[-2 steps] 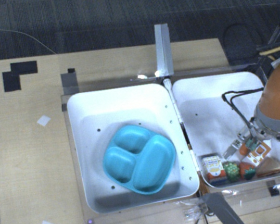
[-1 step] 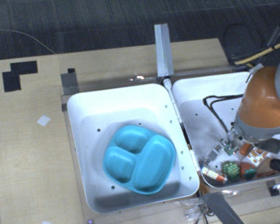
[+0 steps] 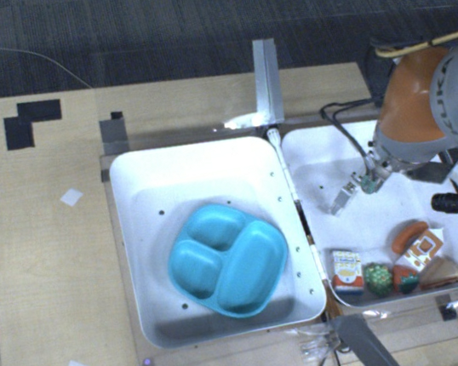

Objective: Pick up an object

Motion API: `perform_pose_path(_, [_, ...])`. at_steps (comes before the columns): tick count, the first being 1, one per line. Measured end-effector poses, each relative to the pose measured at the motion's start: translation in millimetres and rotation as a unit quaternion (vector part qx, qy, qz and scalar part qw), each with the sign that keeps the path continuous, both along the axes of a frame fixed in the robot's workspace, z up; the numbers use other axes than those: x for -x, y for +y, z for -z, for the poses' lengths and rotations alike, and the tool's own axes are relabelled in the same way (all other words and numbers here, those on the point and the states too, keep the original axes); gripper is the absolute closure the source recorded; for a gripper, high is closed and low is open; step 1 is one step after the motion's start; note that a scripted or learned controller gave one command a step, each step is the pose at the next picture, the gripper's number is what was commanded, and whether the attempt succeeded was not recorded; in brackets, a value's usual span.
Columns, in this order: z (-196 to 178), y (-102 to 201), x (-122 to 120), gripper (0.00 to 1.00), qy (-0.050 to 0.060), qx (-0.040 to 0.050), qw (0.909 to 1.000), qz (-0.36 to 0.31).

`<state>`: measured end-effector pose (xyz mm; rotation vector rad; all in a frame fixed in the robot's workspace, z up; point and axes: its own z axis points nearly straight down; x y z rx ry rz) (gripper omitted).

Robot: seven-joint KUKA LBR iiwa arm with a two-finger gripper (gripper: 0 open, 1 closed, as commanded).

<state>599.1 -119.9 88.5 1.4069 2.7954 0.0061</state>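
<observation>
Claw [image 3: 345, 195] above right bin [image 3: 318, 148]

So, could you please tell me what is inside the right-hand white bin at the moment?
Along the right bin's near edge lie a small carton, a green item, a sausage, and a packet. The gripper hangs above its floor. The arm covers the far right corner.

I count two shallow white plastic bins: the left one [image 3: 142, 234] and the right one [image 3: 319, 155]. In the left bin lies one light blue plastic plate with three compartments [image 3: 228, 260]. In the right bin I count about five small items clustered at the near edge: one small printed carton [image 3: 347, 268], one green round toy [image 3: 379, 277], one red sausage-shaped toy [image 3: 409, 235], one white-and-orange printed packet [image 3: 423, 250], and one brown wedge [image 3: 443, 274].
</observation>
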Motion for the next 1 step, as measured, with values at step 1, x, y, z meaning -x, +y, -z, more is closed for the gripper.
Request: perform_pose_path(1, [-0.1,-12.3,12.0,0.00,0.001,-0.0002,1.0000,-0.002])
